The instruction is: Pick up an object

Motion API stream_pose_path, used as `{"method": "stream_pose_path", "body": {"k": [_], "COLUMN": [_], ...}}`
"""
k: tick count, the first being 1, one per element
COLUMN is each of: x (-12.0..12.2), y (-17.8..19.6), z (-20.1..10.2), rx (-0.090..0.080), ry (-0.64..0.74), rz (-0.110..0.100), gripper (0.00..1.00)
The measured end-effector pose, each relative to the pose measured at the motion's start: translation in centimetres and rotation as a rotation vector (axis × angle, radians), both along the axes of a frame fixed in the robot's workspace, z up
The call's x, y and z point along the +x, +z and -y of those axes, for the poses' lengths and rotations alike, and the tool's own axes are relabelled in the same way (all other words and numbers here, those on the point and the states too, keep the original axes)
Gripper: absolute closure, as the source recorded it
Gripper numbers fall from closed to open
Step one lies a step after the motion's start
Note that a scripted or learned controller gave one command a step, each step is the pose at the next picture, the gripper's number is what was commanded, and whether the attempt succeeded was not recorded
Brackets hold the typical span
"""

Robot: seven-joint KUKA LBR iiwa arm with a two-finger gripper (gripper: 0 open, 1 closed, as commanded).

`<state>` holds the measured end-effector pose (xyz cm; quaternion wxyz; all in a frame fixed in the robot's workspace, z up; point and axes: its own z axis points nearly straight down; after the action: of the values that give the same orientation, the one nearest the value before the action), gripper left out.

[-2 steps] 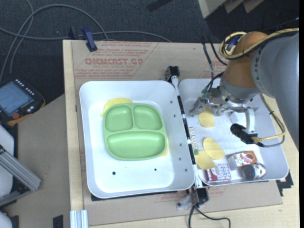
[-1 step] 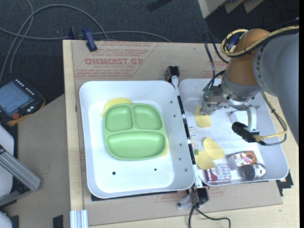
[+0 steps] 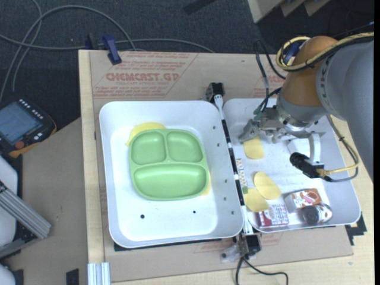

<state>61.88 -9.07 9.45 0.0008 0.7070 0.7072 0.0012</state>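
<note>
Far to the left of my claw [image 3: 259, 129], the left bin [image 3: 113, 159] carries a green divided tray [image 3: 169, 162] with a yellow sheet [image 3: 142, 128] poking out from under its far corner; I judge that too broad and flat for two fingers, so a try there would likely skid off the rim. The claw itself hangs low in the right bin [image 3: 338, 159], and I cannot tell how far it is parted or whether anything sits in it, since the wrist hides it. Just below it lies a yellow chip [image 3: 255, 149], the nearest candidate, thin and flat against the floor; I worry the tips would slide over it and close on nothing. Further below sit two more yellow discs [image 3: 265, 186], one touching the other, so a grab could drag both. Right of those, a small red-labelled packet [image 3: 304, 199] and a dark cap [image 3: 310, 215] crowd the corner wall.
</note>
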Motion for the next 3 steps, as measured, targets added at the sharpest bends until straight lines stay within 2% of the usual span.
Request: {"method": "stream_pose_path", "body": {"k": [1, 2, 3], "x": [-1.6, -1.6, -1.6], "y": [-1.0, 0.0, 0.0], "z": [0.0, 0.0, 0.0], "rx": [0.0, 0.0, 0.001], "ry": [-0.001, -0.001, -0.001], "rz": [-0.006, -0.004, -0.004], "gripper": [0.0, 1.0, 0.0]}}
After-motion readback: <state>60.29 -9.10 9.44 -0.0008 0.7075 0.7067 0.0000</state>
